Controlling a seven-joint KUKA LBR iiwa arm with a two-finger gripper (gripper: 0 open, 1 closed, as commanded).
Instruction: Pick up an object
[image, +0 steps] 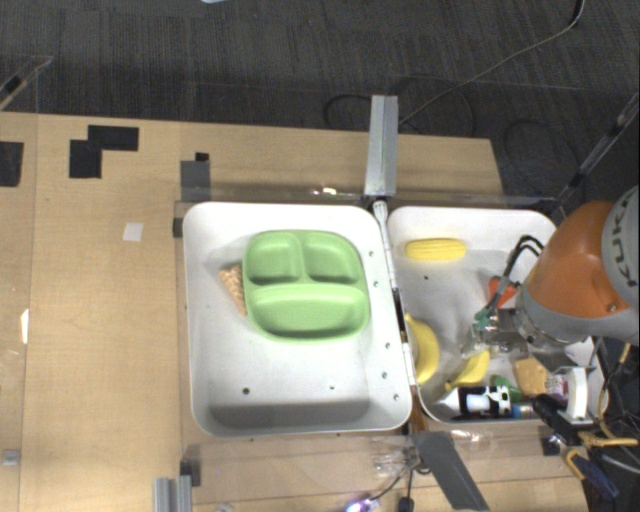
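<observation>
My gripper (488, 338) hangs low in the right bin (480, 222), below the arm's orange band (575, 268). Right under it, at its lower left, lies a small yellow piece (468, 370); whether they touch is hidden. A yellow banana (424, 347) lies against the bin's left wall. Near the far wall rests a yellow corn cob (435, 250). A dark bottle (487, 401) lies on its side along the near wall, with a tan lump (531, 377) and a white container (572, 386) to its right.
The left bin (202, 340) holds a green divided plate (303, 283), with a tan textured item (233, 288) poking out at the plate's left edge. A metal post (382, 145) stands behind the divider between the bins. Cables run along the right side.
</observation>
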